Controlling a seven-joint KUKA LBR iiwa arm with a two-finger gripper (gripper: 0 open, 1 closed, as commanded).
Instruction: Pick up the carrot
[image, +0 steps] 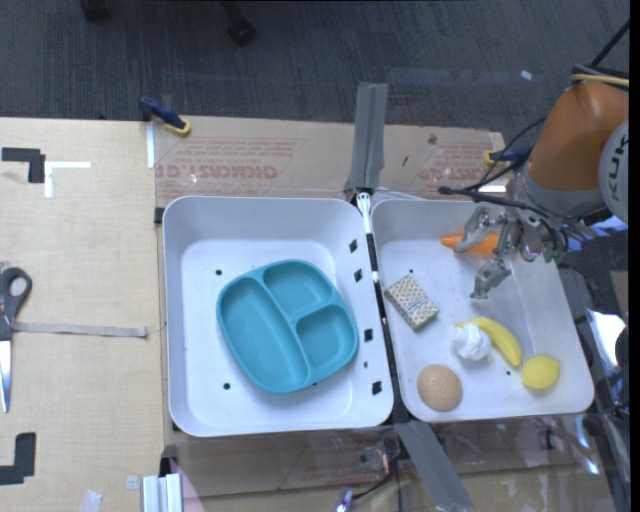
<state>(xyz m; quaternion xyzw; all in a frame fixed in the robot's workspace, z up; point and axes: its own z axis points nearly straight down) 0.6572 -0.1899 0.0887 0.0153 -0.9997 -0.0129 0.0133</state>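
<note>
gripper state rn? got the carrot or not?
Gripper: cannot be told whether it grips. It sits in the right bin, right beside the carrot, which lies at the bin's far side.

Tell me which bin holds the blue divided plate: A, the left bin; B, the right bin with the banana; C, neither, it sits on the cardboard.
A: the plate lies flat in the left bin, while the banana and carrot lie in the right bin.
</note>
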